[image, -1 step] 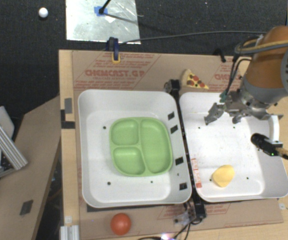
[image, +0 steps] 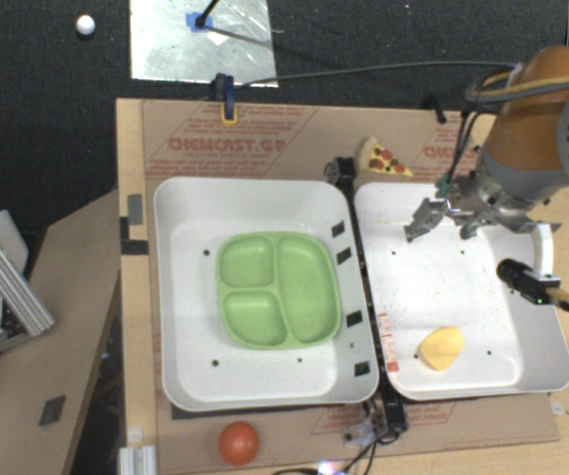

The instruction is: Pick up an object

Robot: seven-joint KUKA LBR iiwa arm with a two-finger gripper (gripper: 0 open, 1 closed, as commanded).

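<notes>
Your gripper (image: 444,218) hangs spread and empty in the frame's upper right, over the right bin (image: 492,374), whose lower middle holds a yellow lump (image: 441,348): likely light, smooth, rounded, so pinch across its middle.

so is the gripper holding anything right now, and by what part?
Nothing held. The gripper hovers over the right bin with bare fingers; the yellow object lies apart, near the front.
</notes>
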